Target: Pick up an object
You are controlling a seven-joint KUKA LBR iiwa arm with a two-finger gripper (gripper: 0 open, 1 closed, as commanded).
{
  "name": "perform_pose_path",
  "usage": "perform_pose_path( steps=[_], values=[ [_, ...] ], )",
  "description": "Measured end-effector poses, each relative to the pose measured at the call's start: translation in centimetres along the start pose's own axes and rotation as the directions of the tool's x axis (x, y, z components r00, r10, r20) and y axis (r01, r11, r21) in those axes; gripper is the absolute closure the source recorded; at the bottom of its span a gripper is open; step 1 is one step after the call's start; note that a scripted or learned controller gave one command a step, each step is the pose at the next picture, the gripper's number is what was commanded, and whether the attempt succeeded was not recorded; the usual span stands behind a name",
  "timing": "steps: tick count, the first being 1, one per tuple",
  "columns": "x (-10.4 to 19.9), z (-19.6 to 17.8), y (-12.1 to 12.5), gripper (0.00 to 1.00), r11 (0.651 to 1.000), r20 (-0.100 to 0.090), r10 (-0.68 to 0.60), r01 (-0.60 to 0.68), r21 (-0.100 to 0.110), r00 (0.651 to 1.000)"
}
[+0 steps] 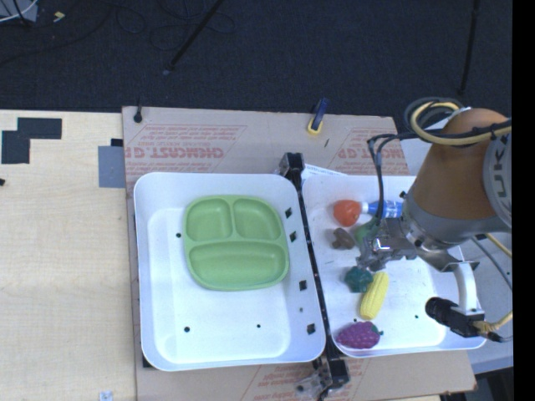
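On cardboard-covered bench [192, 144]: 2 white bins [159, 307]; dark carpet [251, 40] behind; claw [376, 253] state unclear.

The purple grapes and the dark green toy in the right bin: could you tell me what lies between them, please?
In the camera view, the yellow corn cob lies tilted between the purple grapes and the dark green toy.

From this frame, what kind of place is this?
Likely a robotics lab bench for pick tests: two white bins side by side on cardboard, toy food such as a corn cob and grapes, and cables on dark carpet behind.
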State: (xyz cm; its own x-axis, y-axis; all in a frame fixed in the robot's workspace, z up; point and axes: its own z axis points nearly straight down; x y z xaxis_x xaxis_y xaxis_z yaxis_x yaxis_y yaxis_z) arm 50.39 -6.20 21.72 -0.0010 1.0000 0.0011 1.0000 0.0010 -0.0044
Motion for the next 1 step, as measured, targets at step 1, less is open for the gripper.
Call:
perform_pose_path(
  steps=[1],
  values=[
    [-0.25, 0.00, -0.43, 1.00, 1.000, 0.000, 0.000, 0.000, 0.001, 1.000]
  ],
)
